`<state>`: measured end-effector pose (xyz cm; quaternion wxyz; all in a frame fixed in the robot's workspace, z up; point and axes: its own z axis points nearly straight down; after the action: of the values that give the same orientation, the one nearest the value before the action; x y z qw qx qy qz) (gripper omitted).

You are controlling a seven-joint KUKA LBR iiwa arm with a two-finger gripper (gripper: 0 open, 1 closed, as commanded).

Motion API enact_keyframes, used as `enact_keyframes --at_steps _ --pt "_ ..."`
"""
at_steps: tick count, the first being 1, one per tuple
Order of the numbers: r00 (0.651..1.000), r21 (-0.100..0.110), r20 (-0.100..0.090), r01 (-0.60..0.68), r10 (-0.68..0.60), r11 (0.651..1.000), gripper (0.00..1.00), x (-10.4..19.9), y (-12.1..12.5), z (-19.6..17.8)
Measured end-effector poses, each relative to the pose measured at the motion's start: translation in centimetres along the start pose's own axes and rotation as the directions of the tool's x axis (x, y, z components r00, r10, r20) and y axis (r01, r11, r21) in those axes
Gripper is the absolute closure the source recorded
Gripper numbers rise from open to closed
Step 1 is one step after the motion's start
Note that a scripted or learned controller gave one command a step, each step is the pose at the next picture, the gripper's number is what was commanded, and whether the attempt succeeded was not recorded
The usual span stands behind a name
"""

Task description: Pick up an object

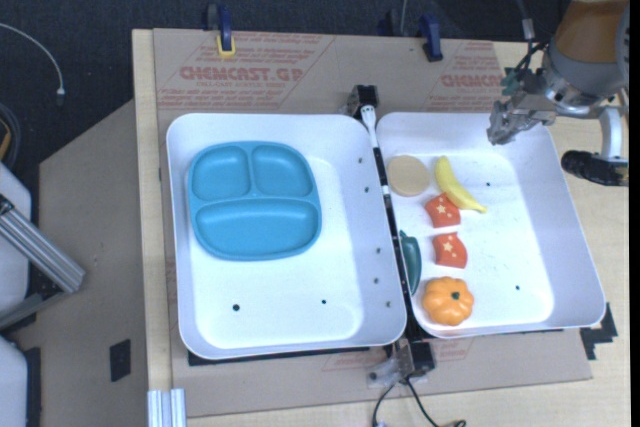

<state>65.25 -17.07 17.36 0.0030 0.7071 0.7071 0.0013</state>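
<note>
Hovering over the far right corner of the right bin (560,215), the gripper (510,127) holds nothing that can be seen. A banana (456,185), a tan disc (408,175), two red pieces (447,230) and an orange pumpkin (447,301) lie along that bin's left side, apart from the gripper. A blue divided plate (255,200) sits in the left bin (300,315).

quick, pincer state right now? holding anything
pincer: open or shut cannot be told; nothing seen between it, it hangs over the right bin's far corner.

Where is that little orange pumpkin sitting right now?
The pumpkin sits in the right bin, at its near edge, just below the lower of two red pieces and beside a dark green item.
</note>
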Motion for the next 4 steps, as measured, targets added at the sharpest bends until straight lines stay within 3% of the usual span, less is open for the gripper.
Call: enact_keyframes --at_steps 2,4 --pt "1.000 -0.001 0.000 0.001 -0.001 1.000 1.00 0.5 0.5 -9.1" --pt "1.000 0.007 -0.004 0.005 -0.005 1.000 1.00 11.1 -0.6 -9.6"
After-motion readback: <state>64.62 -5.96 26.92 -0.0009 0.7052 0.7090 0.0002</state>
